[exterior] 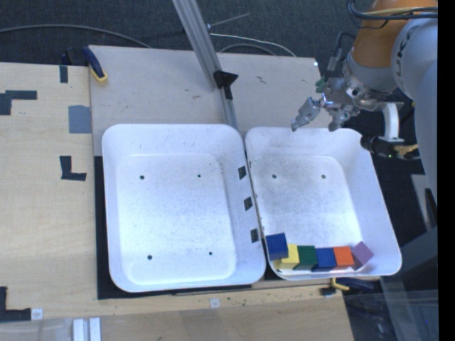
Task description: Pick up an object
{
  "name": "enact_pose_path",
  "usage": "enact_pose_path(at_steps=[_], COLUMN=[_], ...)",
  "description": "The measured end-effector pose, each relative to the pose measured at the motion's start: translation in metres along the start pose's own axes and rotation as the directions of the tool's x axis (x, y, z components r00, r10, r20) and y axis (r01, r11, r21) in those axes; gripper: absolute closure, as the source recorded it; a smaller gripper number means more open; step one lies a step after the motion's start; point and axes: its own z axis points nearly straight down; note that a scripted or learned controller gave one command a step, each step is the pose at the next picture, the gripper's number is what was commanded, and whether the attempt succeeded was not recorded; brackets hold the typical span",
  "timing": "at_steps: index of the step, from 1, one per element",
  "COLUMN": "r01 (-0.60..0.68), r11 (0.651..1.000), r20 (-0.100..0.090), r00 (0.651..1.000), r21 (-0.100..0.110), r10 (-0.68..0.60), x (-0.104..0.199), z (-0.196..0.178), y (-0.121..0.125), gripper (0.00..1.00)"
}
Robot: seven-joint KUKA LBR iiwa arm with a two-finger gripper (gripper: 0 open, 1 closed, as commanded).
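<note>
Two bins sit on our bench. Blocks line the right bin's near edge — our gripper hangs open over its far edge, empty.

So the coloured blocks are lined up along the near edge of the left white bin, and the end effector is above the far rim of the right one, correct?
Not quite: the camera view shows the row of small coloured blocks along the near edge of the right shallow white bin, not the left. The end effector is indeed above that right bin's far rim.
</note>
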Motion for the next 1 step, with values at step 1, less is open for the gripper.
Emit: enact_pose_path(at_steps=[1], r01=[0.002], r11=[1.000], r20=[0.001], r00=[1.000], r21=[0.000], r10=[-0.002], x=[0.0008], z=[-0.0101], y=[0.0003], gripper=[1.00])
